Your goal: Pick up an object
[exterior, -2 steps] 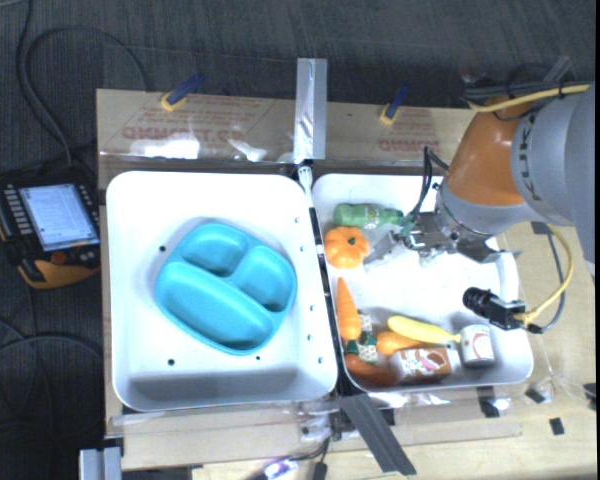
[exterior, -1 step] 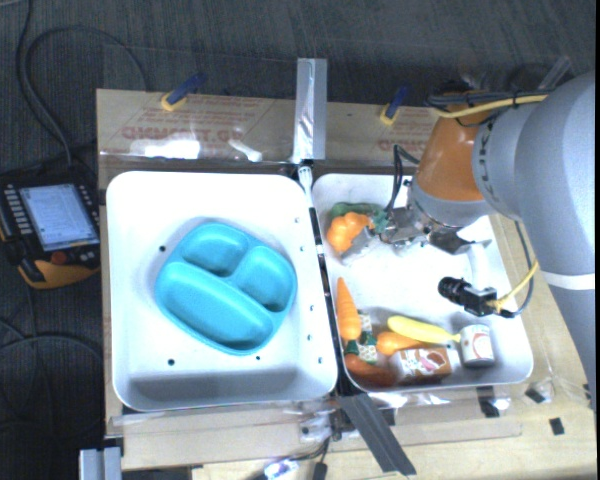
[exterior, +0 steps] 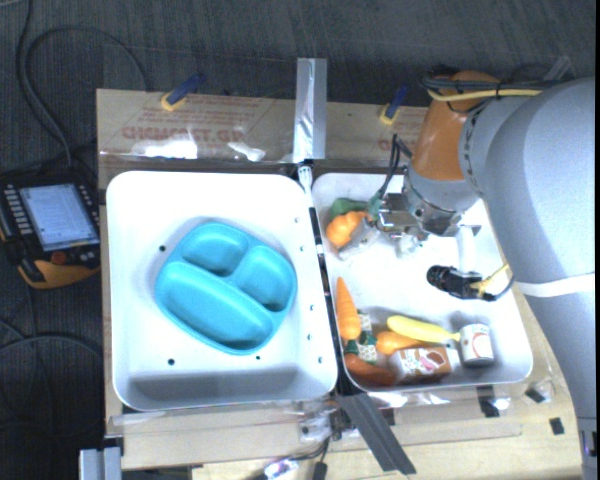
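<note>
Gripper [exterior: 395, 230] low in right bin [exterior: 510, 353], just beside orange fruit [exterior: 342, 228] at bin's far left corner. Grasp step seems underway; blur hides whether tool is open or closed. Next: close squarely on fruit, lift straight.

Grey arm [exterior: 540, 178] w/ orange band, yellow cable, metal claw [exterior: 398, 230].

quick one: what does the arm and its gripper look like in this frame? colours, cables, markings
The arm is a bulky, rounded, light grey KUKA arm with an orange band above the wrist. A yellow cable and thin black wires run along the band toward the tool. The small two-finger gripper looks like grey metal with dark parts. No readable markings.
</note>
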`<state>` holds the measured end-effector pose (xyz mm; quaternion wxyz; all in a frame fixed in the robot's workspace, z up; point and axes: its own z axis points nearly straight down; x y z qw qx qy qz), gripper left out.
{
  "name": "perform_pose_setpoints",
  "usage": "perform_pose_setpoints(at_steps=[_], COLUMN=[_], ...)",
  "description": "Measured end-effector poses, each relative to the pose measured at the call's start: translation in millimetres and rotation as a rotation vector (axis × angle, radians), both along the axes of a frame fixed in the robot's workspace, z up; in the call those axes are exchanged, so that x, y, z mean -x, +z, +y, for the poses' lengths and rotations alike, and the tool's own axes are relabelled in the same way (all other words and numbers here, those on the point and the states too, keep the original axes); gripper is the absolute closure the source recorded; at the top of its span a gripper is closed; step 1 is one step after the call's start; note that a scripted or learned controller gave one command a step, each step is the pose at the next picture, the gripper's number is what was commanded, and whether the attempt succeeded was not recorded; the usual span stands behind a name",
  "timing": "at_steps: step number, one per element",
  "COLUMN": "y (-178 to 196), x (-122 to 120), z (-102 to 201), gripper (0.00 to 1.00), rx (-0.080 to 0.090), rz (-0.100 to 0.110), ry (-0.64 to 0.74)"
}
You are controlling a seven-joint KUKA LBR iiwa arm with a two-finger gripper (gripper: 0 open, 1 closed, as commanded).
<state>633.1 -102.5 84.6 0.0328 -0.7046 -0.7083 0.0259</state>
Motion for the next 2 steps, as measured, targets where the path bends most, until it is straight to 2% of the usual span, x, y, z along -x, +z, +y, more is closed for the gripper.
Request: perform_pose_setpoints(at_steps=[1,2], y=[73.7,32.0], x=[-15.8,-27.7], z=[-51.9,-51.5], gripper=[0.0,0.0], rx=[0.016,0.008], rz=[-0.08,-0.069], ry=[-0.099,-0.012])
